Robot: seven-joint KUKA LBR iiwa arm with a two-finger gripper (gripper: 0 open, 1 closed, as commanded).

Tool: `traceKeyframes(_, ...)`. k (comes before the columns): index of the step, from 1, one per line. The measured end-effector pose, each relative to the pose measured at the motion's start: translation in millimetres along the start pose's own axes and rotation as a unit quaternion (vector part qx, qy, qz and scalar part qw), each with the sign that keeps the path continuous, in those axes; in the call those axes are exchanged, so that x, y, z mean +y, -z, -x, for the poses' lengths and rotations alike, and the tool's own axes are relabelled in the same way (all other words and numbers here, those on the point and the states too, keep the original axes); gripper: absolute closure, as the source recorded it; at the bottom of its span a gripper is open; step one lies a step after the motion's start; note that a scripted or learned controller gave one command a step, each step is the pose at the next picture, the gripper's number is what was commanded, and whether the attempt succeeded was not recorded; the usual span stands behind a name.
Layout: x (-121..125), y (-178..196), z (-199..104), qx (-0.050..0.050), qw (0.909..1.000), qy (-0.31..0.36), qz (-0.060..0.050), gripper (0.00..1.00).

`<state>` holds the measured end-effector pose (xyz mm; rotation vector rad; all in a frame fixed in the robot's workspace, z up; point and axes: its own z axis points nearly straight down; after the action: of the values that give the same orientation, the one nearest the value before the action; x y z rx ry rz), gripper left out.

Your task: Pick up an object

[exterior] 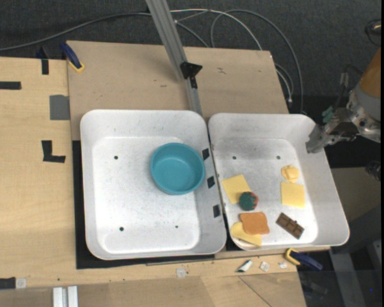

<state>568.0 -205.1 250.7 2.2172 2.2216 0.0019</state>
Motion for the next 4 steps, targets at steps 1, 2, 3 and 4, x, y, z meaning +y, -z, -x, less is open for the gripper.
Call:
traceKeyframes(1,-4,-5,-55,0.001,1.0,0.002,-0.002,1.0)
traceKeyframes(2,13,-4,-107,0.001,1.0,0.003,-0.002,1.0)
traceKeyframes(3,25,-16,-161,0.001,1.0,0.002,-0.003,1.0)
traceKeyframes(4,27,-27,-209,0.001,1.0,0.002,-0.003,1.0)
